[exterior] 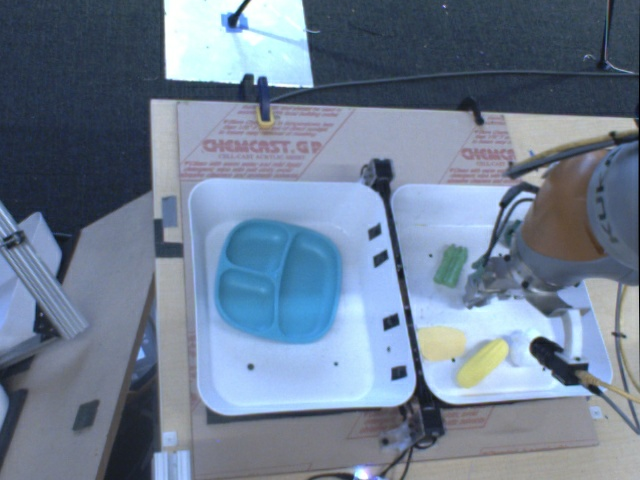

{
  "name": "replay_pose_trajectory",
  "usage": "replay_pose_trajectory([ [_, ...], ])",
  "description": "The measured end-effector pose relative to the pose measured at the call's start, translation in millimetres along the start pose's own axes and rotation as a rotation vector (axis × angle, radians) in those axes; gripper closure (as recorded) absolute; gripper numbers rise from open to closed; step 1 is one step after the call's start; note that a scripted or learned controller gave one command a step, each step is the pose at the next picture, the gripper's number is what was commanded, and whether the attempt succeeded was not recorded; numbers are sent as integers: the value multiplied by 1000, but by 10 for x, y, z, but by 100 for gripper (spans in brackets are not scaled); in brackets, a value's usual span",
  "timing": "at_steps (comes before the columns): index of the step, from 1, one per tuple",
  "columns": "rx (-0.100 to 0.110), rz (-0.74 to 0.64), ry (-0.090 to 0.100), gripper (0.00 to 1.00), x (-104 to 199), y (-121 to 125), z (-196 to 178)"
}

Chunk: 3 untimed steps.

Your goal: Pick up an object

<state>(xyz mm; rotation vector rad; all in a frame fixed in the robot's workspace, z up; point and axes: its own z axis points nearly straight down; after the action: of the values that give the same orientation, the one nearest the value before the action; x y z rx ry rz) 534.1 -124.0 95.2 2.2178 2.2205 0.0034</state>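
Grey arm with orange band (585,218) over right white bin (425,208); gripper (482,290) low at bin centre, grasp state can't tell. Ribbed green plastic piece (451,265) at its 10 o'clock, nearby. Yellow corn-shaped toy (482,362) at 6 o'clock. Blue divided plastic plate (278,280) in left white bin (290,200).

Arm (585,213) entered from right side of camera view, grey body with orange band above wrist. Wrist angled downward and leftward. Gripper (478,290) was low, pointing down-left, at end of 1 short grey wrist section. Cables ran along arm's upper side. Finger state could not be determined at this angle.
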Motion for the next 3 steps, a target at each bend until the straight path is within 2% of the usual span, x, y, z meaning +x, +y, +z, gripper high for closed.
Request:
replay_pose_trajectory([
  [1,-1,-3,0,100,83,-38,-507],
  [3,-4,-3,-1,100,-15,-7,-1631],
])
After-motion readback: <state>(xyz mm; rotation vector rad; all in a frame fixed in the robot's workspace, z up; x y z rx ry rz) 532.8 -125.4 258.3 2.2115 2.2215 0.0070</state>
